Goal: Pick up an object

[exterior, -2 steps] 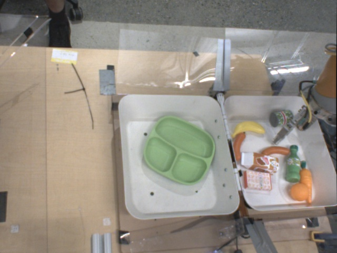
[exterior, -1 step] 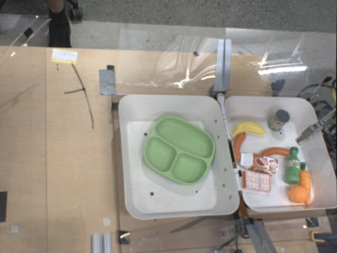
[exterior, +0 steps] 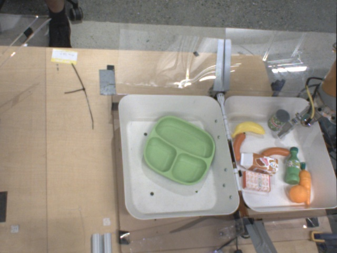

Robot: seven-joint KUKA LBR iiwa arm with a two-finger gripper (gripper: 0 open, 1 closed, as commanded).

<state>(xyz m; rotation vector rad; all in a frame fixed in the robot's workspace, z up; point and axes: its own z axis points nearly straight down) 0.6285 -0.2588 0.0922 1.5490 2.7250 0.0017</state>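
Poised over the right bin (exterior: 316, 141), gripper (exterior: 291, 124) fingers' state impossible to tell; grey can (exterior: 277, 120) just beside; banana (exterior: 249, 128) near.

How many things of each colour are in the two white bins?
Green: 2, the green plastic divided plate and the small green bottle
Yellow: 1, the yellow toy banana
Orange: 3, two orange sausages and the orange carrot-shaped toy
Red and white: 2, two small printed cartons
Grey: 1, the grey can
Total: 9
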